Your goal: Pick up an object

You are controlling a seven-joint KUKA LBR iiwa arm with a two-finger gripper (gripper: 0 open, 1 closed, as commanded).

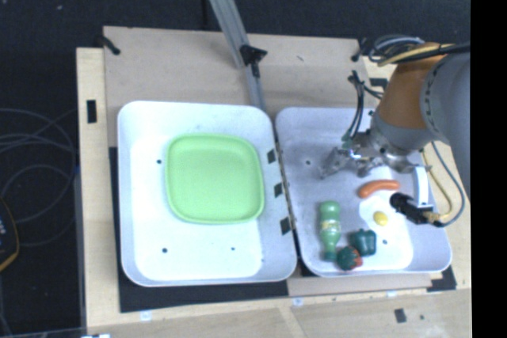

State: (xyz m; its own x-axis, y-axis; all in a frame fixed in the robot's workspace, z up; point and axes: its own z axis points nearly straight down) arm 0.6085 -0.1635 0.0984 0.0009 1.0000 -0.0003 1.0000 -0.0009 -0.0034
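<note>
My gripper hangs over the upper middle of the right bin, open, with bare bin floor between its fingers. Just to its right lies an orange sausage-shaped toy. Below that is a white fried-egg toy with a yellow yolk. A light green bottle-shaped toy lies toward the bin's front. Beside it are a dark teal object and a dark green and red object. The gripper touches none of them.
The left bin holds a light green square plate. A grey slanted pole comes down to the back wall between the bins. Black cables from the wrist hang over the right bin's right side.
</note>
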